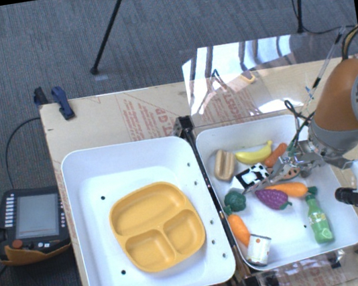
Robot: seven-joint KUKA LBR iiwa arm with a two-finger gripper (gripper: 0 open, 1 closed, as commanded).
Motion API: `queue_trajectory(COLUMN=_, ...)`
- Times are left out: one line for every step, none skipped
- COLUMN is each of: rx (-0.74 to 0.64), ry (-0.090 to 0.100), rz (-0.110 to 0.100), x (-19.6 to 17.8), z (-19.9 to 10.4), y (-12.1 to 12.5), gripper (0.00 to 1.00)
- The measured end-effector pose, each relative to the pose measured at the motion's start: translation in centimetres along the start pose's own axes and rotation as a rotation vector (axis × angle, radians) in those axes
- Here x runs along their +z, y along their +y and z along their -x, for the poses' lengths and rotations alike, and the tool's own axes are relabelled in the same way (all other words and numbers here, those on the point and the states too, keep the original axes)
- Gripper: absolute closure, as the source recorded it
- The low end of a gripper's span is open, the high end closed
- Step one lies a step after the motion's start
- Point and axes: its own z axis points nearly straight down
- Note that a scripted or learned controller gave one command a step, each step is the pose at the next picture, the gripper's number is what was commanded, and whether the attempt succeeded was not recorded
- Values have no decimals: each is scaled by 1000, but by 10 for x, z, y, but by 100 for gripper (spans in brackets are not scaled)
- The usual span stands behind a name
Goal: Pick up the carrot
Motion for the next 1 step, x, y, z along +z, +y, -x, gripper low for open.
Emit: queue_trajectory(rx=84, ry=-6, rz=1, x=-1, z=-3, y=-45, gripper=0)
